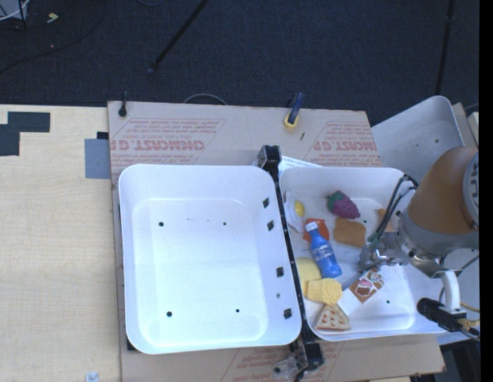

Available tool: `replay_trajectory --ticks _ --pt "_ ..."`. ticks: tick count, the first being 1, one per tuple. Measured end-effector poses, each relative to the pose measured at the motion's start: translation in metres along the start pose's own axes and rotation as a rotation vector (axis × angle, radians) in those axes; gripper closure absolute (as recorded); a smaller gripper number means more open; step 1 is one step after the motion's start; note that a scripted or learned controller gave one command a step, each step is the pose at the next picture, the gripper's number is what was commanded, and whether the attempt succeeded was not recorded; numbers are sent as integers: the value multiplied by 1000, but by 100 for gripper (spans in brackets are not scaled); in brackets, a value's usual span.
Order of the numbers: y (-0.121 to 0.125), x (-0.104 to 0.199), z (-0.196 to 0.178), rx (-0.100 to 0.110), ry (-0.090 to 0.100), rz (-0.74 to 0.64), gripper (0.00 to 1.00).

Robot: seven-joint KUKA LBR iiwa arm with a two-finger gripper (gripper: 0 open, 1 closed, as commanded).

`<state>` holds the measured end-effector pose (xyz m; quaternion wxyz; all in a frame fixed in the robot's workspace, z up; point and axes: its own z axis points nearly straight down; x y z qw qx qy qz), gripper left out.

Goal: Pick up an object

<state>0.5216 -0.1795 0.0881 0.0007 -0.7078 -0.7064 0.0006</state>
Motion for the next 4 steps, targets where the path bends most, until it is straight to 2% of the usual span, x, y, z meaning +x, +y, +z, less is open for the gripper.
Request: replay_trajectory --ticks 1,2,3,4 --pt "-17 61 -15 -3 1 -5 100" --pt "39 56 1 -3 0 -3 100" --pt "-27 67 0 0 1 0 100" --pt "47 102 -106 -15 0 -7 100"
